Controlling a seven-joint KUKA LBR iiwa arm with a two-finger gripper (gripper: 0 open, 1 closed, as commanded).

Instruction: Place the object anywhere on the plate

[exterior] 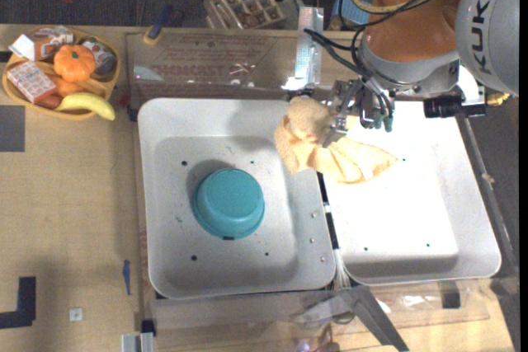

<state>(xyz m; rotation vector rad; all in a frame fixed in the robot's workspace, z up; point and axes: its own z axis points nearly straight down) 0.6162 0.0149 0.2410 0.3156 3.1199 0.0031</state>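
I read "KUKA" on the arm (487,4); its fingers (337,130) pinch the yellow cloth (330,151), which drapes below them across both bins' shared rim. Down-left of the fingers sits the teal plate (229,202).

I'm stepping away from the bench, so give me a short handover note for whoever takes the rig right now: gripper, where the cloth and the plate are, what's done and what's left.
Gripper: low over the inner edge of the right bin, at the yellow cloth; whether it grips the cloth cannot be told.
Yellow cloth: crumpled, draped across the seam between the two bins, part in each.
Teal plate: in the left bin, apart from the cloth, nothing on it.
Done: arm has reached the cloth.
Left: secure the cloth, carry it over the left bin and set it on the plate.
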